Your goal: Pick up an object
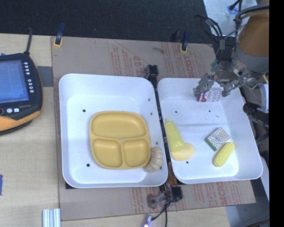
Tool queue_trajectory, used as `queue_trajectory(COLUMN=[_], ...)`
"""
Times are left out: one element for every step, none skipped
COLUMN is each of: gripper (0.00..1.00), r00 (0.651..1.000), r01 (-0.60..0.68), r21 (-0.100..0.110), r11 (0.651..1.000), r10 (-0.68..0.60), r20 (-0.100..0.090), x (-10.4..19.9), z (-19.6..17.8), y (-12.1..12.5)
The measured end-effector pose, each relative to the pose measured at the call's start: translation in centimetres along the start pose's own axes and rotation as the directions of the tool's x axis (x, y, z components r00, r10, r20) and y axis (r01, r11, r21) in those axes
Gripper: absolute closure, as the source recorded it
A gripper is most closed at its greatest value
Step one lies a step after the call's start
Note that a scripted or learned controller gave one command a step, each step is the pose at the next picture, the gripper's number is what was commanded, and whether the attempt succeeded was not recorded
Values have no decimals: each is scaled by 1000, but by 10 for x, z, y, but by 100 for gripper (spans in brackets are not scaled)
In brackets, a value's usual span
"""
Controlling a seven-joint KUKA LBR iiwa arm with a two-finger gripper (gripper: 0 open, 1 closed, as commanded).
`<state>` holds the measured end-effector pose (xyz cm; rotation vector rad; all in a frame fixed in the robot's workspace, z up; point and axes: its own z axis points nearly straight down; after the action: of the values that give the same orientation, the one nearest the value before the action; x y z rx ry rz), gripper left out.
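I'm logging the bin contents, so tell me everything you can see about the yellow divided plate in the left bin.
The yellow divided plate looks like matte plastic, a rounded rectangle with three compartments: one wide one along the far side and two smaller ones along the near side. It lies flat and right way up on the floor of the left bin, a little toward the near right. Nothing lies in its compartments. A small beige lumpy object rests against its near right corner.
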<state>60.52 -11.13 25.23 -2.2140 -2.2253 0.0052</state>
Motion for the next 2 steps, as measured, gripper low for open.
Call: queue_trajectory(gripper=[0, 0], r00=[1000, 1000], r01=[-1, 0], r21=[4, 4], r11=[1000, 1000], r10=[1, 0], r20=[2, 1], x=[-32, -42], z=[98, 161], y=[37, 50])
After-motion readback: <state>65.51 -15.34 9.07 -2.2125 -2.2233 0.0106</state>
